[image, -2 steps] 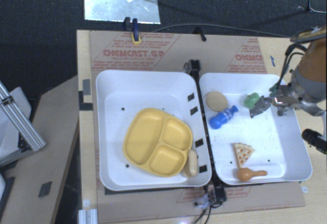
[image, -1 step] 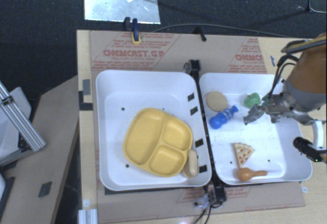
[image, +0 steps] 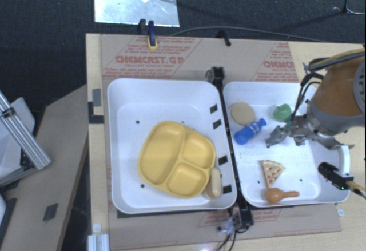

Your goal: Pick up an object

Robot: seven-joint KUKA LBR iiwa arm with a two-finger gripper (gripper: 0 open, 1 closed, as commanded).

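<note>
The right bin (image: 326, 195) holds a tan round bun (image: 242, 113), a small blue bottle (image: 249, 131) lying on its side, a green lump (image: 282, 112), a pizza slice (image: 272, 172) and an orange spoon-like piece (image: 280, 194). My gripper (image: 285, 136) hangs low over the middle of this bin, just right of the blue bottle and below the green lump. It stands apart from both, and nothing shows in its grasp. The grey arm with its orange band (image: 338, 92) reaches in from the right.
The left bin (image: 128, 101) holds a yellow divided plate (image: 176, 158) with a beige bread roll (image: 214, 182) at the plate's lower right corner. A black divider (image: 227, 147) runs between the bins. Open white floor lies at the right bin's lower right.
</note>
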